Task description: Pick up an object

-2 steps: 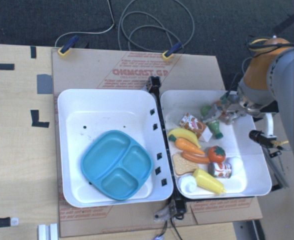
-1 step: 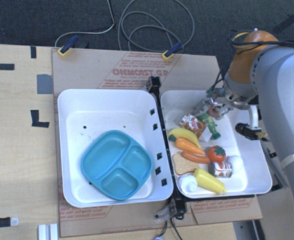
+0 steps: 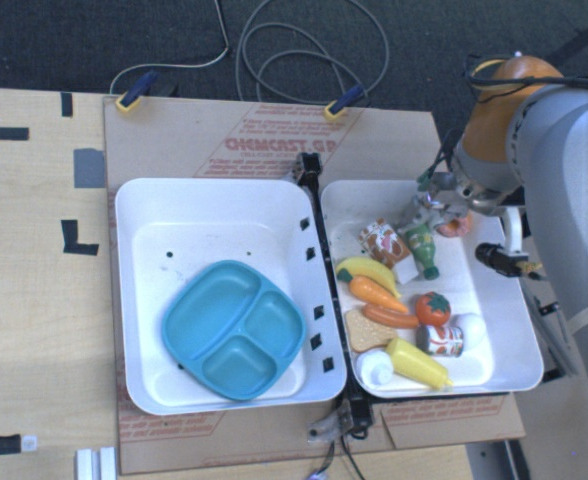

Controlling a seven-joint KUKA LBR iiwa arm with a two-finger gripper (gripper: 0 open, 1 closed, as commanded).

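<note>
Gripper sits low over the back of the right bin, near its far wall; can't tell how wide it's open or whether it has anything, view is too cluttered and blurry there. Just beside it: a small red/orange item and a green bottle, contact unclear. Rest of the right bin is packed: patterned packet, banana, two carrots, tomato, bread slice, small can, yellow bottle, white cup; most touching or overlapping, little bare floor. Free strip along the right wall near the arm. Left bin holds a blue divided tray toward the front, bare floor behind it. Bins meet at a black-clipped divider
</note>
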